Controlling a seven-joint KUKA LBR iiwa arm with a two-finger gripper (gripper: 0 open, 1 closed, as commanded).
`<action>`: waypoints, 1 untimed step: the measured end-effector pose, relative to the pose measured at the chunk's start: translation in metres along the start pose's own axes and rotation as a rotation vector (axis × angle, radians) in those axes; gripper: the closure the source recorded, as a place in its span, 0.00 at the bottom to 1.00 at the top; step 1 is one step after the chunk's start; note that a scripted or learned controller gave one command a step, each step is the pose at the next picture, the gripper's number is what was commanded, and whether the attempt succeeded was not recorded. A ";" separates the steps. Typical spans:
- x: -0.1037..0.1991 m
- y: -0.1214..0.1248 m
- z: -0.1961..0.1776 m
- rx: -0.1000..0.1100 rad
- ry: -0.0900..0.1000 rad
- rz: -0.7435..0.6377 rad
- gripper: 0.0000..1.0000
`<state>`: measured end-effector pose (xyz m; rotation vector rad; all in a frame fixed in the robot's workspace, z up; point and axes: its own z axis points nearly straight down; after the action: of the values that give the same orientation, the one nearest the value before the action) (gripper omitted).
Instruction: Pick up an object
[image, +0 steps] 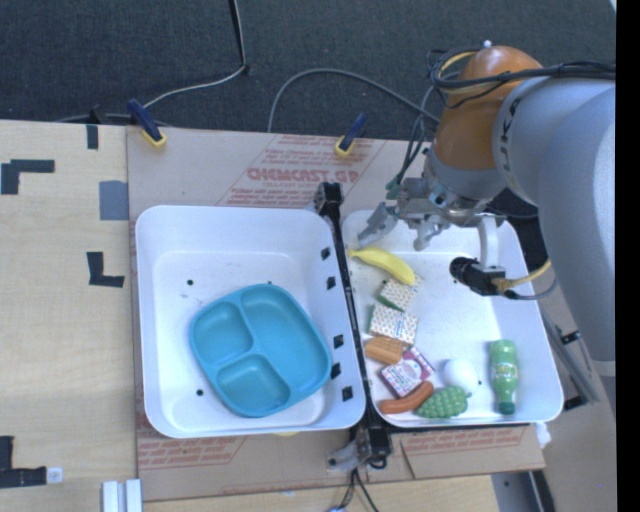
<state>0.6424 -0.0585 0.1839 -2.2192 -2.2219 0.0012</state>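
Observation:
My gripper (400, 229) hangs over the back of the right bin (455, 312), its two fingers spread open with nothing between them. A yellow banana (386, 265) lies just below and in front of it. Down the bin's left side sit two cracker packs (394, 323), an orange piece (385, 349), a pink packet (405, 374) and a sausage (403, 401). Green grapes (442, 402), a white egg (460, 373) and a green bottle (503, 375) lie along the front right.
The left bin (200, 250) holds a blue compartment tray (258, 347). A black divider clamp (338, 290) runs between the bins. The grey arm with its orange band (490, 95) looms over the right bin's back right corner.

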 end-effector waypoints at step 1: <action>0.013 0.006 0.000 0.000 0.000 -0.001 0.00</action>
<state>0.6484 -0.0455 0.1839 -2.2185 -2.2226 0.0017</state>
